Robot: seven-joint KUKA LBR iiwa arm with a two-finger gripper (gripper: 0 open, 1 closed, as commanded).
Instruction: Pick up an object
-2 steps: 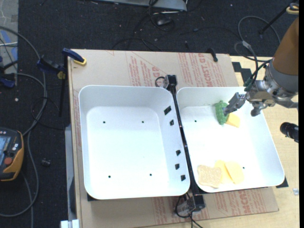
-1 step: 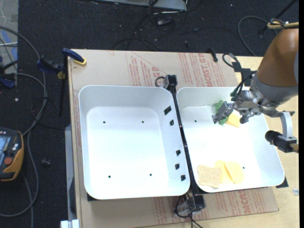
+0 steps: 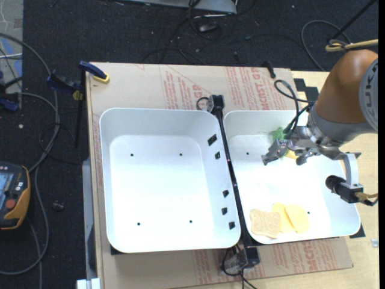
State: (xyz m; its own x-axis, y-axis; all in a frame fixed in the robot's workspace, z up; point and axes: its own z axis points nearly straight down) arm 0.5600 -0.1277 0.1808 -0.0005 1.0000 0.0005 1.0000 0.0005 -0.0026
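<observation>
Gripper (image 3: 287, 151) is down over the far part of the right bin (image 3: 337, 230), right by a green item (image 3: 277, 134) with something yellow just beside it. Looks like the reach-and-grasp step to me. Can't tell how the hand is set or whether it has anything, too small and cluttered there. Other candidates, a bread slice (image 3: 265, 223) and yellow slices (image 3: 293, 217), sit near the bin's front edge, well apart from it. Next move probably needs a clean close, then a lift to check.
</observation>
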